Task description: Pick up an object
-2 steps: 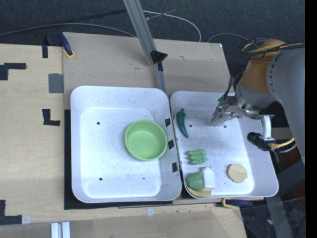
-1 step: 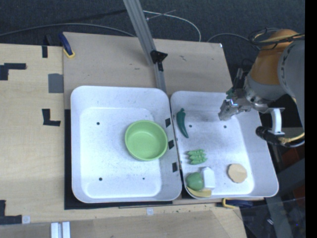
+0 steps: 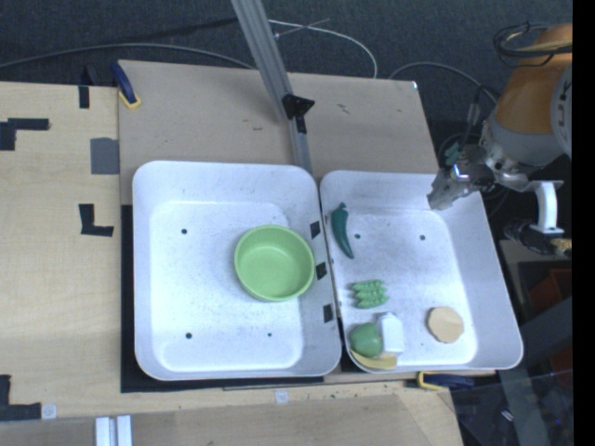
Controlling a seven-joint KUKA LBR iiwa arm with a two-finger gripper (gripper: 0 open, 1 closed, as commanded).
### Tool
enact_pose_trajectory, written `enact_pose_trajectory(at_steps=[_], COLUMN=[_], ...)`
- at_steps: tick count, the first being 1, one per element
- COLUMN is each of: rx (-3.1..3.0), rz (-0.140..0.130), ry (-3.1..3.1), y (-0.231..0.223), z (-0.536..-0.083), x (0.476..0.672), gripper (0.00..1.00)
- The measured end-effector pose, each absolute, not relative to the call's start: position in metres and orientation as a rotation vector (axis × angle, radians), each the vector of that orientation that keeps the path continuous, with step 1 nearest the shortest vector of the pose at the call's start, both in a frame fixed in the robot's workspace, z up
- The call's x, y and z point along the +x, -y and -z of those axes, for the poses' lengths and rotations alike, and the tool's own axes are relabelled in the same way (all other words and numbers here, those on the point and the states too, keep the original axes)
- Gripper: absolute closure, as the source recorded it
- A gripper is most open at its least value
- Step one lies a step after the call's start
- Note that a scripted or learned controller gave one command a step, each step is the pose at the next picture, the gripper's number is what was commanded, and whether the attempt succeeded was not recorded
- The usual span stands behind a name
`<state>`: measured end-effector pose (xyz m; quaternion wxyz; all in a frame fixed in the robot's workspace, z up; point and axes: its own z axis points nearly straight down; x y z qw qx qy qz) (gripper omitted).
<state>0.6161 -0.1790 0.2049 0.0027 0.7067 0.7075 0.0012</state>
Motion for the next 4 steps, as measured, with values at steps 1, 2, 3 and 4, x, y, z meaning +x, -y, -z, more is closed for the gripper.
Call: enact_pose_trajectory(at_steps=[1, 2, 3, 4], rx=[2.221, 2.218, 2.218, 2.217], rz=[0.001, 0.002, 0.002, 0.001], ry=[-2.223, -2.228, -2.229, -2.231], y=[0.179, 0.136, 0.092, 0.035], z=[-0.205, -0.206, -0.201, -0.197], x=[0.616, 0.597, 0.583, 0.576], gripper=[1.0, 1.0, 1.0, 1.0])
